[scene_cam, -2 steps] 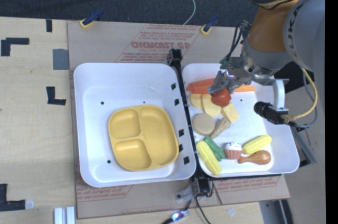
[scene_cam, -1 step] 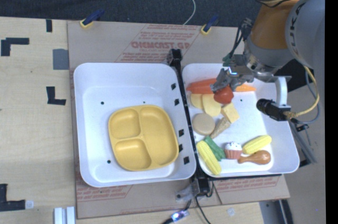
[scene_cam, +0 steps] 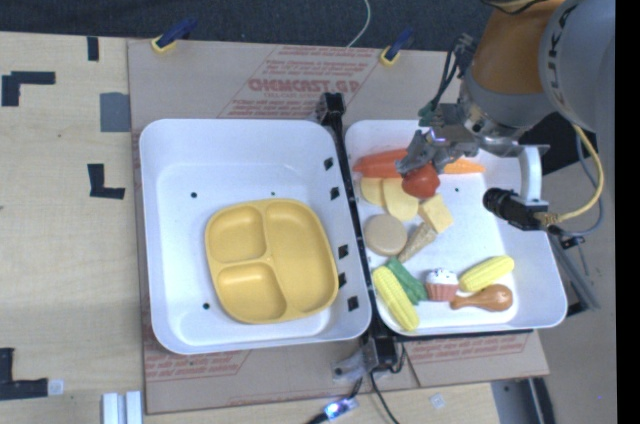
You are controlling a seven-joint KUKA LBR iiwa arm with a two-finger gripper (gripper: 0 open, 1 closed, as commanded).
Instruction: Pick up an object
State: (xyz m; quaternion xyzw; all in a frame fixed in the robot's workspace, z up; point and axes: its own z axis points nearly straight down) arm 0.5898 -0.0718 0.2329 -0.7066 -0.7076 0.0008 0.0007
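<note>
A: Item one, the gripper (scene_cam: 428,155). Location?

B: Over the right bin (scene_cam: 545,312), at its far end, directly above the red tomato (scene_cam: 422,182). Whether its pincer is spread or pressed together: cannot tell, the wrist hides it.

A: Item two, the tomato. Status?

B: Resting among the toy food, touching the yellow slice (scene_cam: 400,204) just nearer than it. An orange carrot (scene_cam: 380,163) lies to the tomato's left at the far wall. Nothing visibly pinched or lifted.

A: Remaining stock, placed from the tomato?

B: A cheese wedge (scene_cam: 437,214) just beside it on the near side; a tan round biscuit (scene_cam: 384,234) nearer and to the left; corn cobs (scene_cam: 395,297) and a chicken drumstick (scene_cam: 482,297) well apart from it, at the near end. A small cupcake (scene_cam: 440,284) sits between those.

A: Left bin (scene_cam: 170,152)?

B: Holds a yellow divided plate (scene_cam: 271,260), far left of the tomato.

A: Progress entry?

B: Approach looks made; grasp and lift outstanding, by my reading. The tomato seems the likely target.
</note>
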